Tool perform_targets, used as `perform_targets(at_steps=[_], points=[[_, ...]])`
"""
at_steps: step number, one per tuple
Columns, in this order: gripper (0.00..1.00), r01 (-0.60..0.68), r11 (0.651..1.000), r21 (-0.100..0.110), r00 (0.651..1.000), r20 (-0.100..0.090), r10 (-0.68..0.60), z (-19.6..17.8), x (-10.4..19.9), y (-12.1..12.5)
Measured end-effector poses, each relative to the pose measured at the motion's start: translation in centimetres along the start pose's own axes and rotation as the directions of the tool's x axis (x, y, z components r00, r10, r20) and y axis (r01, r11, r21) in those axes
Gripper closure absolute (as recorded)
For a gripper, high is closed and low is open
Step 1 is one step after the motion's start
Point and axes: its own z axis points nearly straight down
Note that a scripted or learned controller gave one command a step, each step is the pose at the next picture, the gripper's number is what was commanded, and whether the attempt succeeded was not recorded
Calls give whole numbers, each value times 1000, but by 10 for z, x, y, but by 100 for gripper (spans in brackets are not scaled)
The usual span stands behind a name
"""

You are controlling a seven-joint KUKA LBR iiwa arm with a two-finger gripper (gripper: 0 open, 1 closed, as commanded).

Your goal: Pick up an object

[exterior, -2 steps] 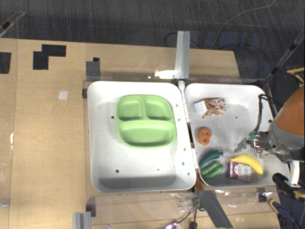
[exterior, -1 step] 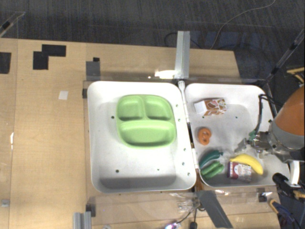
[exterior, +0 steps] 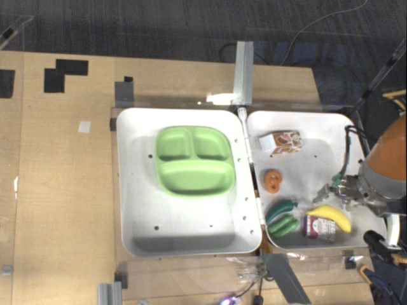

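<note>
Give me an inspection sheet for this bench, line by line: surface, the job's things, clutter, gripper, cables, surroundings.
Surface: wooden bench bearing a left bin and a right bin, side by side.
Job's things: in the right bin, a snack packet, an orange piece, two green pieces, a banana touching a jar.
Clutter: a green divided plate in the left bin.
Gripper: gripper at the right bin's right side, just above the banana; nothing seen held.
Cables: a black cable running up from the wrist; a thin cable on the floor.
Surroundings: dark carpet beyond the bench; black marks on the wood.
</note>
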Motion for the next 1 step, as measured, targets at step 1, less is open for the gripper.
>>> perform_targets(at_steps=[1], points=[[0,0,1000,0,1000,0,0,0,0,0]])
